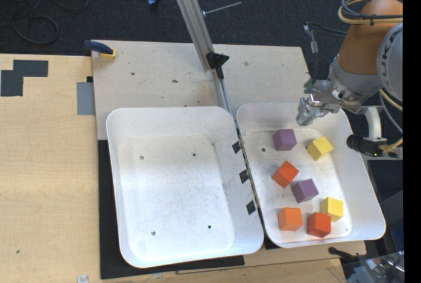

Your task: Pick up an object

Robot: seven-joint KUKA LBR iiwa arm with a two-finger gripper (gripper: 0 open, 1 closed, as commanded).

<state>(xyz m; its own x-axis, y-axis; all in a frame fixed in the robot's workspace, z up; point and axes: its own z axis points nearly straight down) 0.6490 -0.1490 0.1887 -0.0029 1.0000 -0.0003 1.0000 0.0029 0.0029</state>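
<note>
The right bin (368,209) holds several small cubes. A purple cube (285,139) lies near its back, a yellow cube (319,147) to the right of it. An orange-red cube (285,174) and a second purple cube (304,190) sit mid-bin. At the front are an orange cube (289,218), a red cube (319,224) and a yellow cube (332,208). My gripper (306,115) hangs over the bin's back edge, above and right of the first purple cube, with nothing seen in it.
The left bin (125,143) stands beside the right one, with black clips (242,175) along the shared wall. A slanted aluminium bar (194,18) rises behind the bins. A blue-and-yellow clamp (100,48) lies at the bench's back left corner.
</note>
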